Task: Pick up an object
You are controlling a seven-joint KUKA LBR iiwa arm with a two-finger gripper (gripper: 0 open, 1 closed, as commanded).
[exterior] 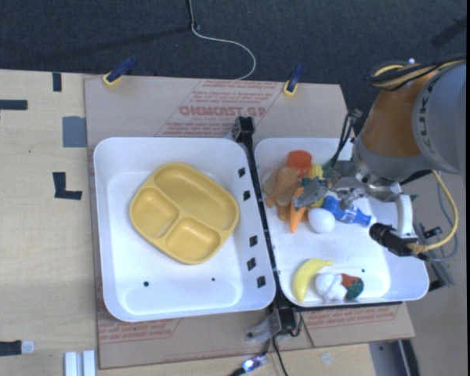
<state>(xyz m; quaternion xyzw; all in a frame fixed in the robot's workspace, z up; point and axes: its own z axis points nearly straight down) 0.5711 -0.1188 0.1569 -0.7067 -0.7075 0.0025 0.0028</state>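
The gripper (317, 188) is hovering low over the pile of small toys in the right bin (392, 284), at about one o'clock from that bin's centre; whether it is spread or closed cannot be told, since the wrist is hiding it.

Directly under it, a cluster is lying tightly packed: an orange carrot-like piece (296, 216), a tan piece (283, 185) and a red-orange cup shape (299, 161) at twelve o'clock of the cluster. A white egg (322, 221) is resting at five o'clock of the cluster, touching a blue-and-white piece (349, 211) at its three o'clock.

These are probably light, hard plastic, smooth and apt to slip. The egg is likely rolling away under a poor pinch, so gripping across its widest part looks wisest; the carrot-like piece offers a narrow body to close on.

Neighbours are crowding every side, and the divider (254, 202) is standing close at nine o'clock. A yellow banana (308, 276) and a white-red-green toy (338, 285) are lying apart at six o'clock. The left bin (121, 288) is holding a yellow divided plate (184, 211).
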